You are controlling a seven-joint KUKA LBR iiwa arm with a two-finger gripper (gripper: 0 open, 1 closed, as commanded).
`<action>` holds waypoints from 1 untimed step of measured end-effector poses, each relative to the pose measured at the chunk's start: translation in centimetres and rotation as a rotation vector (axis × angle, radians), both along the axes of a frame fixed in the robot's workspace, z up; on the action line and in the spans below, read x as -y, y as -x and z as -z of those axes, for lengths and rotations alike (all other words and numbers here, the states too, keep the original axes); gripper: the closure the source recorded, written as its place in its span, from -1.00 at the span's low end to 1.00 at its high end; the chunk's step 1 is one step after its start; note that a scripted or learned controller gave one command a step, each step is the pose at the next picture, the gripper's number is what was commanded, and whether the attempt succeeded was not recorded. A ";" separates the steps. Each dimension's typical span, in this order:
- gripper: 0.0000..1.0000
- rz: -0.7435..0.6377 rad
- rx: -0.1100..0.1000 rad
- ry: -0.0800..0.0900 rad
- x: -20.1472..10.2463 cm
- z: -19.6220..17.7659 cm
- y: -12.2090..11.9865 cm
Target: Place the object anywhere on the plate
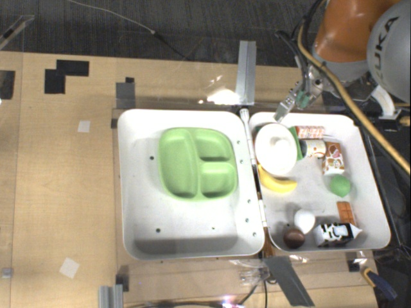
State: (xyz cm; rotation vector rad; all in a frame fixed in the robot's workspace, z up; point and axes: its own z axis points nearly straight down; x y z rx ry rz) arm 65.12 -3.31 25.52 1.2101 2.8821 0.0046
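Green plate (196,162) in the left bin (135,191), arm's hand (297,98) poised over the right bin's (369,172) far rim, its grip impossible to tell, white bowl (277,149), banana (277,183), green ball (339,186) and cartons (332,158) lying in the right bin.

One camera, fixed above the bench (58,191), looks down at a slant, far enough off to take in both white bins whole. The left bin (138,236) sits near the frame's centre, the right bin (376,217) toward 3 o'clock. The arm (359,18) enters at 1 o'clock; dark floor runs along 12 o'clock.
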 end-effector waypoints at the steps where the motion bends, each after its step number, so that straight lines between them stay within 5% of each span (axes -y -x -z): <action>1: 1.00 -0.360 -0.009 0.000 -3.3 1.0 3.0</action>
